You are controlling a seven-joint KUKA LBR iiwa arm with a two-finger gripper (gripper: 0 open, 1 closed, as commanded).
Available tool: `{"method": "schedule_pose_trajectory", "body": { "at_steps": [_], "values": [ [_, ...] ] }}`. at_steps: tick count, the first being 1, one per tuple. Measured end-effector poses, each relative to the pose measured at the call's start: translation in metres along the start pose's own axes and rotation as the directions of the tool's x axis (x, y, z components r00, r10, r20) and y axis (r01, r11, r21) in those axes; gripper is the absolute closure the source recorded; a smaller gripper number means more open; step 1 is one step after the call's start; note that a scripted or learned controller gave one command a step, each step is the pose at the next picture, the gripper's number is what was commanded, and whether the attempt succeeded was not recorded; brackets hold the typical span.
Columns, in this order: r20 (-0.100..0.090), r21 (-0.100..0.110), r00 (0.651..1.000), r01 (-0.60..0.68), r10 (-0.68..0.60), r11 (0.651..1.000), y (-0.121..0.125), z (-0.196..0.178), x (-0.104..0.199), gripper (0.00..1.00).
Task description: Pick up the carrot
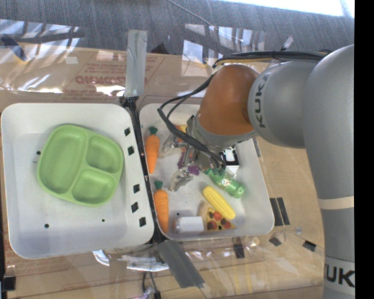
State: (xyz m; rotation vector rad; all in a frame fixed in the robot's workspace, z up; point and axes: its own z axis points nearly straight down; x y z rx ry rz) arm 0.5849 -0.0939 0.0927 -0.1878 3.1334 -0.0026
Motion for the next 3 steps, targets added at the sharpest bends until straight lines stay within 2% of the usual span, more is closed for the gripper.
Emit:
{"method": "schedule_pose_trajectory", "body": {
  "at_steps": [1,2,3],
  "values": [
    [0.003,0.0,0.959,-0.282,0.282,0.959,-0.016,-0.117,0.064,0.0],
    [-0.002,0.001,0.737,-0.676,0.676,0.737,-0.021,-0.114,0.014,0.0],
    [-0.006,0.002,0.741,-0.672,0.672,0.741,-0.002,-0.061,-0.058,0.0]
  ]
}}
